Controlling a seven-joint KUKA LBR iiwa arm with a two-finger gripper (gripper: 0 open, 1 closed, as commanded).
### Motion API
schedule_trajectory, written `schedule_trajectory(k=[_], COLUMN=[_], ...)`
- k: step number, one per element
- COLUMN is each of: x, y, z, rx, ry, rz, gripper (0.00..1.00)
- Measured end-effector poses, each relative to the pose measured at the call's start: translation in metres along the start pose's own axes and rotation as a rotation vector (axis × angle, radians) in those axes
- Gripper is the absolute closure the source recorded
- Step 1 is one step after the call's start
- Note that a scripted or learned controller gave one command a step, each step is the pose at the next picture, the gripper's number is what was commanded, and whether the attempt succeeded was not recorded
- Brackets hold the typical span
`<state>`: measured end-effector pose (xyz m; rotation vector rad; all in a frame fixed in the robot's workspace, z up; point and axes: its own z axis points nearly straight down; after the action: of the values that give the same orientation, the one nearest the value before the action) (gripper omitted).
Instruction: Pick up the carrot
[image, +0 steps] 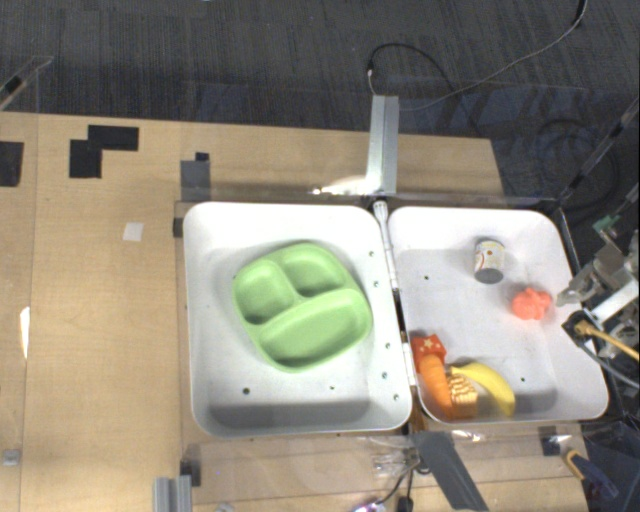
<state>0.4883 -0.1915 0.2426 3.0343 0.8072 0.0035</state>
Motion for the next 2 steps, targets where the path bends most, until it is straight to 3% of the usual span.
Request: schedule_trajectory(k=[1,2], x=[-0.0075,-0.0056], y=[0.0117,0.0113], z=[-0.0090,-0.0186], rx=[0.001,0.002], ry=[-0.001,-0.002], rz=[0.311,0.297], gripper=[0.00,1.00])
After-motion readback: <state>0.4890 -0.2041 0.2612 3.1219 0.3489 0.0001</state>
